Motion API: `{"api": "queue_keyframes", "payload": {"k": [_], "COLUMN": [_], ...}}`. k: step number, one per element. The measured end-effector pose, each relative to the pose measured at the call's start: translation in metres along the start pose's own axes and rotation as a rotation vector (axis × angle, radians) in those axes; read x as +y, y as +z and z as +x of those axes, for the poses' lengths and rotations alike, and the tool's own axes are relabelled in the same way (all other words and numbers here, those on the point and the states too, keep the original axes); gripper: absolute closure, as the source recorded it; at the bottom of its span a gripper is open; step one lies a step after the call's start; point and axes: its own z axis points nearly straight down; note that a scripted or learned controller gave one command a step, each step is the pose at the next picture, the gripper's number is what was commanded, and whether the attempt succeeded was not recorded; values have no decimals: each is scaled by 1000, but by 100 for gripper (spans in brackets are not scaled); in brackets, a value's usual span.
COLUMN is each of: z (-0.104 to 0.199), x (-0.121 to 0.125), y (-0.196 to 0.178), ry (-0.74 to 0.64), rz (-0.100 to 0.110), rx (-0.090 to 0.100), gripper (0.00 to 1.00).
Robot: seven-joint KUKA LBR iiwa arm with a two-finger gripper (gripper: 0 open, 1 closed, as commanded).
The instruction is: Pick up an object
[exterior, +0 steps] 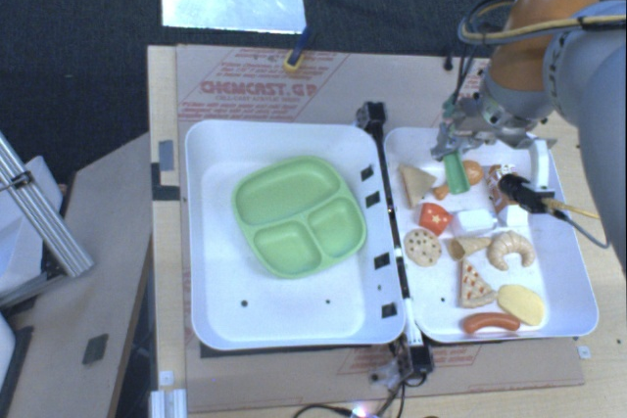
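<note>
Grey and orange, my arm (pixel 549 44) comes in from the upper right of the frame and bends down over the back of the right bin (pixel 578 303). My gripper (pixel 453 150) hangs at that bin's upper left part, and just under it a green stick (pixel 457 173) stands nearly upright. I cannot tell from this slant whether my fingers are clenched on the stick or merely beside it, nor how far apart they are.

Around the stick lie the other toy foods. A tan wedge (pixel 416 181) sits to its left, an orange piece (pixel 473 173) touches its right side, and a red pepper (pixel 434 216) lies below it. A white block (pixel 477 221) is right of the pepper. Lower in the bin are a cookie (pixel 422 248), a croissant (pixel 512 250), a pizza slice (pixel 474 286), a yellow oval (pixel 520 303) and a sausage (pixel 490 322) near the front rim. A dark brown item (pixel 502 188) near the right of the pile is too blurred for me to name.

In the left bin (pixel 220 308) a green tray (pixel 299 215) with three compartments lies a little turned, near the middle. Both bins rest on a cardboard sheet (pixel 260 83) with red printing, at the centre of the frame.
</note>
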Motion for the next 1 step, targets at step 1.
{"api": "queue_keyframes", "payload": {"k": [1], "z": [2], "x": [0], "y": [-45], "ry": [-2], "rz": [0], "rx": [0], "gripper": [100]}}
